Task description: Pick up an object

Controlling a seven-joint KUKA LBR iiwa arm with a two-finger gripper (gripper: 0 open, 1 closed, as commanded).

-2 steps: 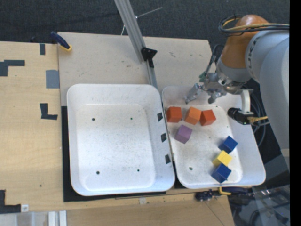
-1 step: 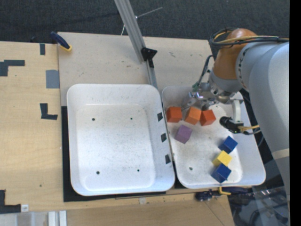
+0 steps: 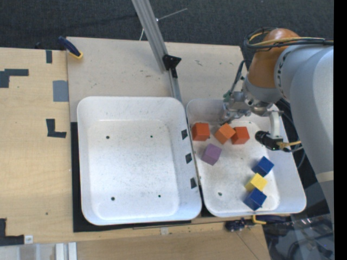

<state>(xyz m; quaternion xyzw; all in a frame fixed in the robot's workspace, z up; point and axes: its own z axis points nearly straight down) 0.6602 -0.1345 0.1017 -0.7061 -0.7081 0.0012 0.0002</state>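
Nearest the camera, along the front edge of the right bin, sit 3 small blocks in a loose column: a dark blue block by the front rim, a yellow block touching it just behind, and another blue block a little further back. Toward the middle of this bin lies a purple block, and behind it, near the back edge, are 3 warm-coloured blocks: an orange-red block beside the left wall, then an orange block tilted against a red block. To the left stands the left bin. Reaching in from the right, the grey arm bends down over the right bin's back edge, its orange band uppermost and its wrist pointing almost straight down. At its end, the gripper hangs just behind and above the orange and red blocks; whether it is spread or closed cannot be told, and nothing can be seen held in it. Because the orange and red blocks touch, a descent here may well land on a block's top or nudge both aside, and a close could catch a corner and slip off.
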